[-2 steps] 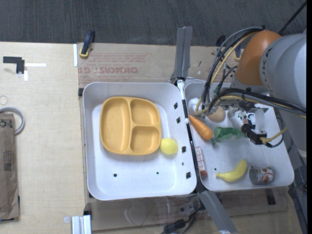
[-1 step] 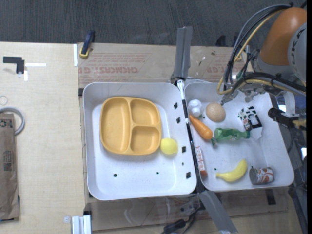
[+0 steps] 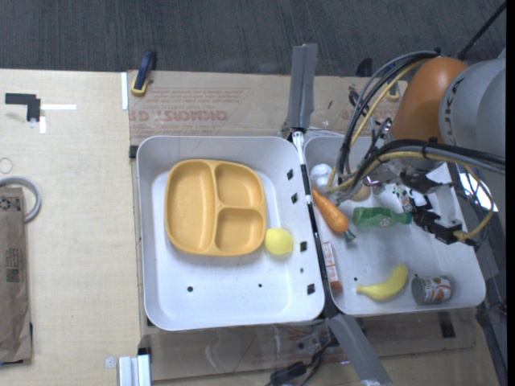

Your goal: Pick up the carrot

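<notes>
Overhead slanted view of bench w/ two shallow white plastic bins side by side. Left bin holds a yellow three-compartment plastic tray, lying flat toward the bin's upper left, and a small yellow round ball or lemon-like fruit just beside the tray's lower right corner, touching or nearly so.

Right bin holds the task object: an orange tapered carrot, lying diagonally at the bin's left wall, thick end toward upper left, tip toward lower right, approx. against the divider between bins. Just right of the carrot tip lies a green crumpled plastic wrapper or bottle. Lower in the bin: a yellow curved banana and, to its right, a small grey tin can w/ red label, on its side. A small white round object sits at the bin's upper left corner, above the carrot.

Grey arm w/ orange band enters from the right, cables looping over the right bin's upper part. Two-finger gripper sits above-right of the carrot, near it but apart; claw state cannot be told, as cables and wrist parts obscure it. Carrot rests in the bin, not lifted.
</notes>
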Robot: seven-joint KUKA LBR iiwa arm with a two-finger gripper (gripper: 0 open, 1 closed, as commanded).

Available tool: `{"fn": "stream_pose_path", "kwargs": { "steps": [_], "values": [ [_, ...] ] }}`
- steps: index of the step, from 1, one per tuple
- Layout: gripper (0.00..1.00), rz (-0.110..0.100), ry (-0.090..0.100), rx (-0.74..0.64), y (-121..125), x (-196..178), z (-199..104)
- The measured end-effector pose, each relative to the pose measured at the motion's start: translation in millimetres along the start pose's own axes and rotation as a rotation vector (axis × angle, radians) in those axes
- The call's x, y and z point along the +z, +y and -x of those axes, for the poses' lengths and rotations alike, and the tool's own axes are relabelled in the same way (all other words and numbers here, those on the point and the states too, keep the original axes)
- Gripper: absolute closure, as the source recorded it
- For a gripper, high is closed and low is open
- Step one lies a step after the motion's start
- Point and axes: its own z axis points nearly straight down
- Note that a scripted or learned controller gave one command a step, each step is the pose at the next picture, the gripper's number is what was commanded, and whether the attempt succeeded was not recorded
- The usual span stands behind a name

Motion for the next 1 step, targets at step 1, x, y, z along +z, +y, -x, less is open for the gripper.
{"fn": "stream_pose_path", "kwargs": {
  "steps": [1],
  "values": [
    [0.0, 0.002, -0.002, -0.101, 16.4, -73.1, 26.3]
  ]
}}
